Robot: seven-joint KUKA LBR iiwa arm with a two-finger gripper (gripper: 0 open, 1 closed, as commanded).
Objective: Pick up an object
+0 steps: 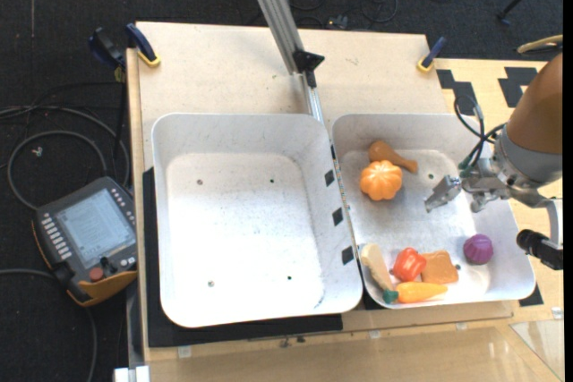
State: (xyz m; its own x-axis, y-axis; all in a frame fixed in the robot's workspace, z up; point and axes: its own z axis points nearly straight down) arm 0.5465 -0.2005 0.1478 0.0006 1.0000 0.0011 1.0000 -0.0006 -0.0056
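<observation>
Orange ribbed pumpkin (381, 181) — round, matte — near metal hand (456, 194); hand's spread perhaps narrow, cannot tell.

1. Arm (542, 116) was cut off by right edge; only wrist part w/ orange band in frame.
2. Gripper (445, 192) was small & blurred; finger gap couldn't be told.
3. Carrot (417, 292) partly hid red pepper (408, 264) base.
4. Pendant (85, 237) screen text too small to read.
</observation>
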